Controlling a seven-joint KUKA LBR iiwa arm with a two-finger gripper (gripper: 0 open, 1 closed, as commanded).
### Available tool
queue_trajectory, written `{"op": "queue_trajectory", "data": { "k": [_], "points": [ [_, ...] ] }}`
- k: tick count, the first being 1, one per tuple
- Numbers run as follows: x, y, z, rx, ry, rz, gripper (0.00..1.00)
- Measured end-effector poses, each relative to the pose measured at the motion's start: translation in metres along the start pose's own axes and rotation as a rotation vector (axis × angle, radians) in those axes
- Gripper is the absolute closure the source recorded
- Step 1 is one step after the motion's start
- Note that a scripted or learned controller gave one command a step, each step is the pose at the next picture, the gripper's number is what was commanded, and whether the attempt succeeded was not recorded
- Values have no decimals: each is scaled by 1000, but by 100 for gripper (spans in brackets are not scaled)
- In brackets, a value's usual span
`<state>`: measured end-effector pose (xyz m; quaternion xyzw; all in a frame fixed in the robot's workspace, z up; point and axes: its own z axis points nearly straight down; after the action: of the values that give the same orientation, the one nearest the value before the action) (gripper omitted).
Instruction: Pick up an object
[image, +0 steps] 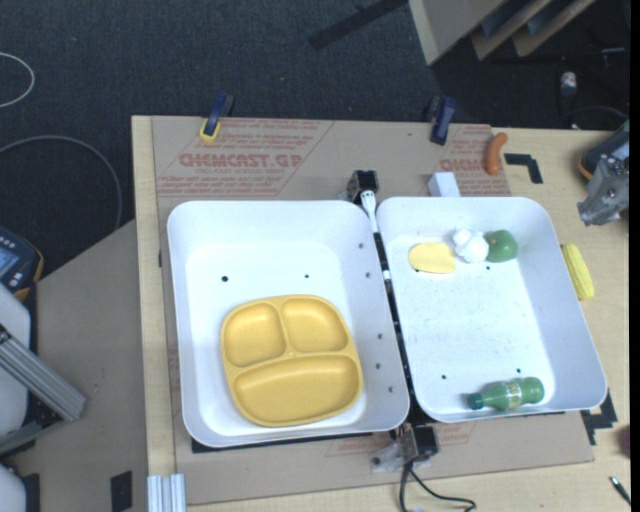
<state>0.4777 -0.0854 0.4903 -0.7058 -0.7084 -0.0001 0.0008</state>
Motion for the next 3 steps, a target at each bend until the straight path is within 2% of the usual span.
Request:
{"op": "queue_trajectory", "data": {
  "k": [1, 2, 3],
  "points": [
    [3, 1, 70, 7, 0, 5, 100],
    [34, 2, 113, 5, 0, 0, 100],
    [88, 3, 83, -6, 0, -2, 100]
  ]
}}
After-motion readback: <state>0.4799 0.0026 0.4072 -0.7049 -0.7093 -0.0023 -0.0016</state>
